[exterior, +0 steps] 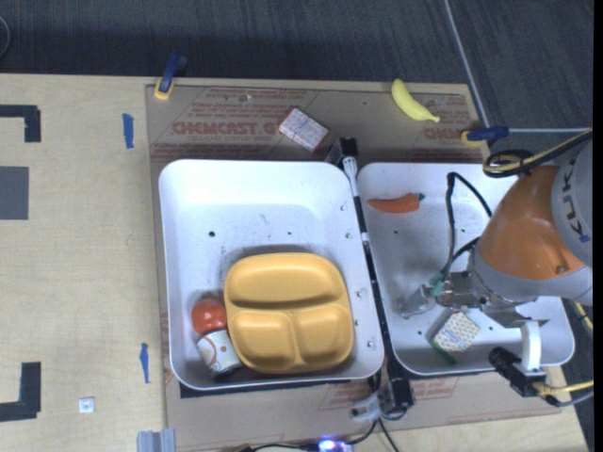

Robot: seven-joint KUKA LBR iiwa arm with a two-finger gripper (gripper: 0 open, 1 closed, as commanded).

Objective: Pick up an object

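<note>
My gripper is low inside the right bin, near its left-centre floor, at the end of the grey arm with the orange band. A small patterned packet lies just right of and below the gripper, partly under the wrist. At the back of the same bin an orange carrot lies near the wall. In the left bin a yellow divided tray sits at the front, with a red and white toy against its left side.
A yellow banana and a small patterned card lie on the cardboard behind the bins. Blue clamps hold the cardboard's corners. Black cables hang from the arm over the right bin.
</note>
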